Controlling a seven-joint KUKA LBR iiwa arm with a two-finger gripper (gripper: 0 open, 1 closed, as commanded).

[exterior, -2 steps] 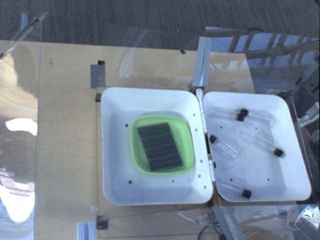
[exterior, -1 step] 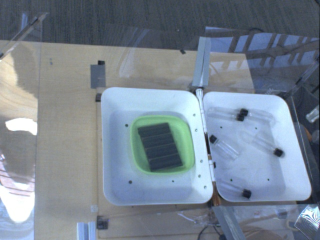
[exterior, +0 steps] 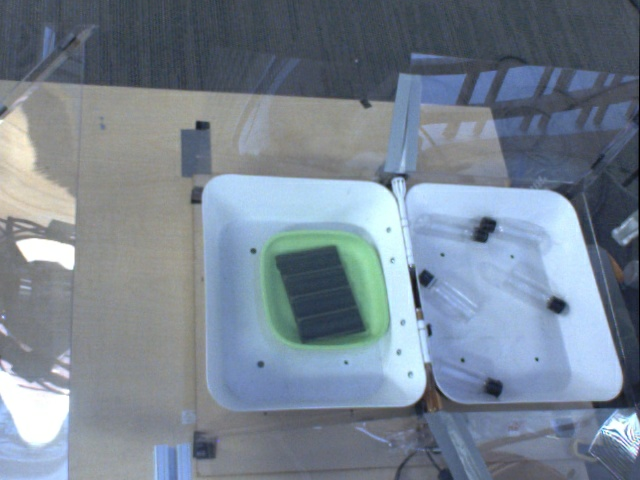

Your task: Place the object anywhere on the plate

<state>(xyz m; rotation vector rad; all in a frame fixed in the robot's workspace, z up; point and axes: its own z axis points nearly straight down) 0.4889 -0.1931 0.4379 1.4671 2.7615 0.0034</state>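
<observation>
Left bin (exterior: 215, 298): you have the green plate (exterior: 275, 313) lying flat on its floor, roughly central and a little nearer the wall it shares with the right bin. The task's thing, a dark grey block (exterior: 320, 294) with cross ridges that split its top into four bands, lies flat inside the plate's well. The block is turned slightly, its long axis running from upper left to lower right in the camera view. It sits wholly within the green rim and green shows on all sides of it. Right bin (exterior: 590, 298): you see four clear tubes with black caps, scattered and lying on their sides, apart from one another. One tube (exterior: 505, 232) lies near the far wall, one (exterior: 447, 292) near the shared wall, one (exterior: 535, 294) right of centre, and one (exterior: 466, 378) by the near wall. The two bins stand side by side, rims touching, on the pale wooden surface (exterior: 130, 268). A grey metal bar (exterior: 403, 123) lies on the surface beyond the seam between the bins. A small grey plaque (exterior: 196, 151) sits beyond the left bin's far left corner.
</observation>
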